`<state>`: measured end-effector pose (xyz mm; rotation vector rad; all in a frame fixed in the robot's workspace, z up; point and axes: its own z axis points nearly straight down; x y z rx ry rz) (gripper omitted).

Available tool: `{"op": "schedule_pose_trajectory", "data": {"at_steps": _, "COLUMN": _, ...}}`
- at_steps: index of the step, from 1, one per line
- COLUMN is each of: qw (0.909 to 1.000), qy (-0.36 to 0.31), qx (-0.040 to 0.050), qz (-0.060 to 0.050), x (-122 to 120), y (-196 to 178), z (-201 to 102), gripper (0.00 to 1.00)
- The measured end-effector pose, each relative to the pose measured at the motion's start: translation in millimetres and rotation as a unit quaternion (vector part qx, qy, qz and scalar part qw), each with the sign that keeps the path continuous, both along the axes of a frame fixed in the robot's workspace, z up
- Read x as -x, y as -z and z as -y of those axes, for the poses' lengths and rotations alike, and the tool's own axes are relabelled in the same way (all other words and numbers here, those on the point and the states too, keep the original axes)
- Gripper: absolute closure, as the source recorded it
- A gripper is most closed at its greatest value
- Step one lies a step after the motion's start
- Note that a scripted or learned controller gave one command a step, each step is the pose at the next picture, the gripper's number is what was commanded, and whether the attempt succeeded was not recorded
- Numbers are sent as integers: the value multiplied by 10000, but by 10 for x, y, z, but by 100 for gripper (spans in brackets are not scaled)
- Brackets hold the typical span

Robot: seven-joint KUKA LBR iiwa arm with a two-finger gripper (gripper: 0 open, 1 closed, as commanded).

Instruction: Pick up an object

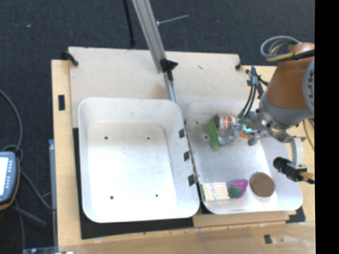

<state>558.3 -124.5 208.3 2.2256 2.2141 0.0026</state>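
1. Dark carpet is seen around a pale wooden tabletop (122,75), on which two white bins are set side by side.
2. An aluminium rail (148,25) is seen slanting down from the top edge to the gap between the bins.
3. The left bin (132,157) is marked by four small dark dots on its floor.
4. The right bin (233,155) is reached by the arm (288,89) from the right, its orange band being seen above the grey wrist.
5. The claw (229,135) is lowered into the upper part of the right bin, over a small cluster of things.
6. How far the claw is open cannot be told, and whether anything is held cannot be told.
7. A green block (212,135) is seen just left of the claw, tilted, and a can (226,121) with a red and white end is seen just above it.
8. Along the near wall of the right bin a checked box (215,191), a purple toy (238,187) and a brown disc (261,184) are lined up, left to right, well apart from the claw.
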Motion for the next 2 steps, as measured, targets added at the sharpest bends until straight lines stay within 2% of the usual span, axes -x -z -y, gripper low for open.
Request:
{"op": "schedule_pose_trajectory", "data": {"at_steps": 1, "qw": 10000, "qy": 13, "qx": 2, "qz": 3, "x": 0, "y": -1, "z": 3, "gripper": 0}}
{"op": "schedule_pose_trajectory", "data": {"at_steps": 2, "qw": 10000, "qy": -19, "qx": 1, "qz": -40, "x": 78, "y": 600, "z": -17, "gripper": 0}}
